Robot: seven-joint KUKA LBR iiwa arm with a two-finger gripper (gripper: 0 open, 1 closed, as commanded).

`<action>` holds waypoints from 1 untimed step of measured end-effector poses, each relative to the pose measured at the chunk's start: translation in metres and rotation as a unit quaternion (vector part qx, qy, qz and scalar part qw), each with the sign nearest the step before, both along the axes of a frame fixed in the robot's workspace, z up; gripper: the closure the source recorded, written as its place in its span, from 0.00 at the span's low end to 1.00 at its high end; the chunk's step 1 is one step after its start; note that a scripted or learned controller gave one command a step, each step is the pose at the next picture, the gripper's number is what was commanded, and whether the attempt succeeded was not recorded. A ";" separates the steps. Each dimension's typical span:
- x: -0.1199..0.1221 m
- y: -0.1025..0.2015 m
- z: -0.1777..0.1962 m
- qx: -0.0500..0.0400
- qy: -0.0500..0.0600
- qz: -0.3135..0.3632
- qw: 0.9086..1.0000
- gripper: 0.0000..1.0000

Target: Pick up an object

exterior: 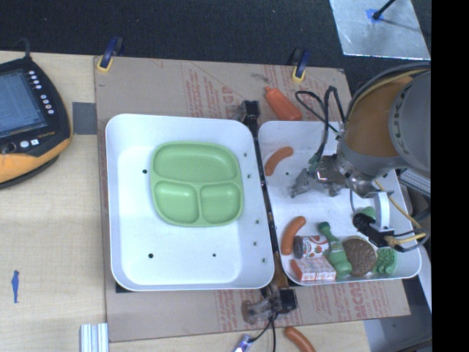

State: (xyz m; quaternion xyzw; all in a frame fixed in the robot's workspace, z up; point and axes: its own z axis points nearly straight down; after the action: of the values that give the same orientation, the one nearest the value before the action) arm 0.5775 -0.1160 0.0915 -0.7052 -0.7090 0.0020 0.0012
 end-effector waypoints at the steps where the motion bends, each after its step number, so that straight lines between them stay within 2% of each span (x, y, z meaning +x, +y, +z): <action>1: 0.033 -0.097 0.032 0.000 -0.002 -0.002 1.000 0.00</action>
State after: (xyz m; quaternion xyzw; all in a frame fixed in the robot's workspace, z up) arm 0.6106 -0.2135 0.1234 -0.7064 -0.7078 0.0010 -0.0001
